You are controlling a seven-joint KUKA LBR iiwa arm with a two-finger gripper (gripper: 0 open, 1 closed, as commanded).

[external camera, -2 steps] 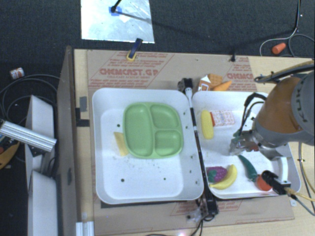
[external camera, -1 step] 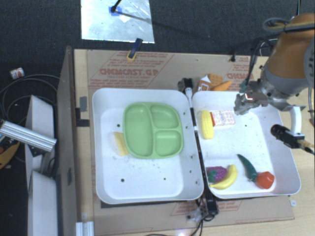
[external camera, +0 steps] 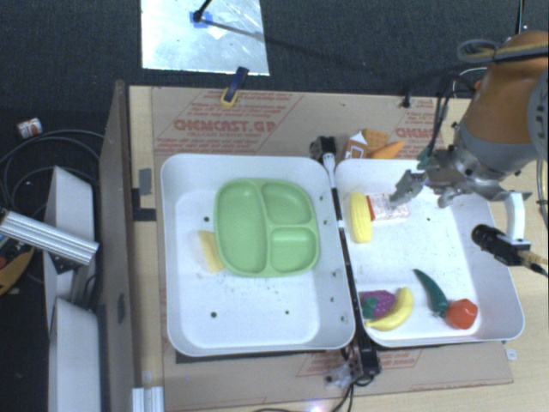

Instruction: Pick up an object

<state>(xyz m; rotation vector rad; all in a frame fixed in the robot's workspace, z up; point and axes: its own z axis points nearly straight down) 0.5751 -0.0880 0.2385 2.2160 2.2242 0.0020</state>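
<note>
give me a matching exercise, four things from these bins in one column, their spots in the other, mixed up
Things:
1. green divided plate
2. banana
3. tomato
4. corn cob

Places:
A. right bin, near corner on the arm's side
B. middle of the left bin
C. right bin, against the wall shared with the left bin
D. right bin, near edge, beside the purple grapes

Pairs: 1-B, 2-D, 3-A, 4-C

We read red lettering on the brown cardboard sheet [external camera: 283,114] under the bins: "CHEMCAST GP" at the upper middle of the frame, and the start of the same word, "CHEM", at the upper right. The smaller red lines beneath are too fine for us to read.
</note>
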